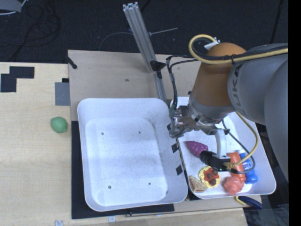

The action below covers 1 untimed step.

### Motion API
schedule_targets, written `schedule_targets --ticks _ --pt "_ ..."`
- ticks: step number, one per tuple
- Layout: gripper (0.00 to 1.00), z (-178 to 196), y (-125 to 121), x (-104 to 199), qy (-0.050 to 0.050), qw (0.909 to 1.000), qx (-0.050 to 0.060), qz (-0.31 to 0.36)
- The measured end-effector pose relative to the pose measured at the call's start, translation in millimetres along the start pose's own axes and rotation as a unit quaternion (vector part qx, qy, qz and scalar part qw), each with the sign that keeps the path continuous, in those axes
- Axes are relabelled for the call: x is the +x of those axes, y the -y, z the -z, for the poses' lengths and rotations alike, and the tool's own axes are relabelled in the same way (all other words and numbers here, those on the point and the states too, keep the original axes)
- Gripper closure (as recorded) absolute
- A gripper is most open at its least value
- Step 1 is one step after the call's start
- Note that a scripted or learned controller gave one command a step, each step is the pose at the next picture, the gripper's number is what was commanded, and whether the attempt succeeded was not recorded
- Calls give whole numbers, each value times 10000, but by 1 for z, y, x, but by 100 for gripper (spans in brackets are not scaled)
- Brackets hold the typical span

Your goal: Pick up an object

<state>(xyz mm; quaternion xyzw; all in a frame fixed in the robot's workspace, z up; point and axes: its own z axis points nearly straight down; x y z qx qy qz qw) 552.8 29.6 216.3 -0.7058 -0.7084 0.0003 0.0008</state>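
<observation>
We see the arm [221,88] hanging over the right bin [263,187], its gripper [186,121] close to that bin's left wall. Whether its grip is released or clenched we cannot tell. The left bin [122,100] sits alongside. Toys crowd the right bin's near end: a purple toy [196,147] nearest the gripper, then a red toy [233,185] and a yellow toy [208,175]. We judge a descent here may clip the wall or catch two toys at once.
</observation>
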Motion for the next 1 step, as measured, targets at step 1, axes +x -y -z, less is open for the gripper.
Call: schedule_targets --ticks 1 --pt "100 6 -2 46 5 10000 -5 -7"
